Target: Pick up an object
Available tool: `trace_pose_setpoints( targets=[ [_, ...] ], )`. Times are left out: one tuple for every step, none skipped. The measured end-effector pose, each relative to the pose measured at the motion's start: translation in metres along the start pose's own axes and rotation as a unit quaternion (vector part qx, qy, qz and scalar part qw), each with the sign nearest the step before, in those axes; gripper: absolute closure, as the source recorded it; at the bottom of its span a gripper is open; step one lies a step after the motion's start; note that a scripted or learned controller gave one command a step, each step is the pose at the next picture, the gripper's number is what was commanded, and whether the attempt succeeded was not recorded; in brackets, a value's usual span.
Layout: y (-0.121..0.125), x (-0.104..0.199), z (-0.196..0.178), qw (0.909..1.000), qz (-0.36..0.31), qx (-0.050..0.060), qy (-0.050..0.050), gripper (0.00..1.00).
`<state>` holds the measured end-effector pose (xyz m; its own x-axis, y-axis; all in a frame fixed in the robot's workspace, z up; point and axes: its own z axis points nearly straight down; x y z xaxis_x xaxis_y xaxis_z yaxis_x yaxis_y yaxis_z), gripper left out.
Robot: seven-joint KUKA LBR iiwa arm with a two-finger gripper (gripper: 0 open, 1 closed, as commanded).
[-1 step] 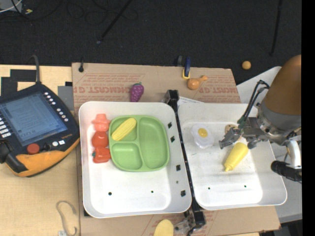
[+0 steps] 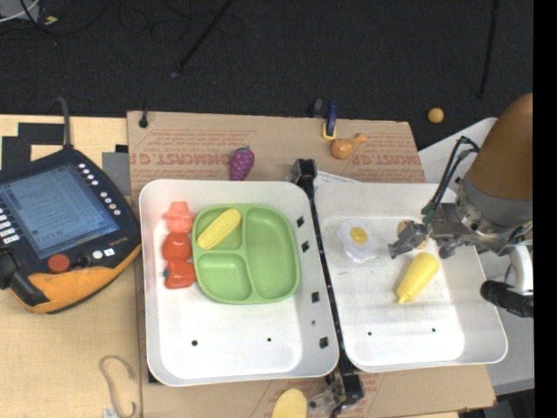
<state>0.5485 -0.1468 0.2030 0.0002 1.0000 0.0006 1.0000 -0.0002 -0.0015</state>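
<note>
Below, smooth tapered yellow squeeze bottle lies tilted in right white bin, beside flat fried-egg toy; metal jaws spread wide just above bottle's upper end, holding nothing

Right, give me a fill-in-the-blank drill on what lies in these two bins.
1. The corn cob lies in a compartment of the ____ plate.
2. The yellow bottle lies in the ____ bin.
3. The fried egg lies to the ____ of the claw.
4. The red figure lies beside the plate's ____ edge.

Missing words: green; right; left; left
</note>
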Motion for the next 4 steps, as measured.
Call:
trace_pose_setpoints(
  targets=[
    [0.001, -0.004, 0.045, 1.0, 0.0, 0.003, 0.001, 0.0],
    [0.005, -0.002, 0.087, 1.0, -0.001, -0.008, -0.001, 0.0],
    [0.01, -0.003, 0.092, 0.9999, 0.0, -0.014, -0.002, 0.0],
    [0.012, -0.007, 0.083, 0.9998, 0.003, -0.018, -0.006, 1.0]
  ],
)
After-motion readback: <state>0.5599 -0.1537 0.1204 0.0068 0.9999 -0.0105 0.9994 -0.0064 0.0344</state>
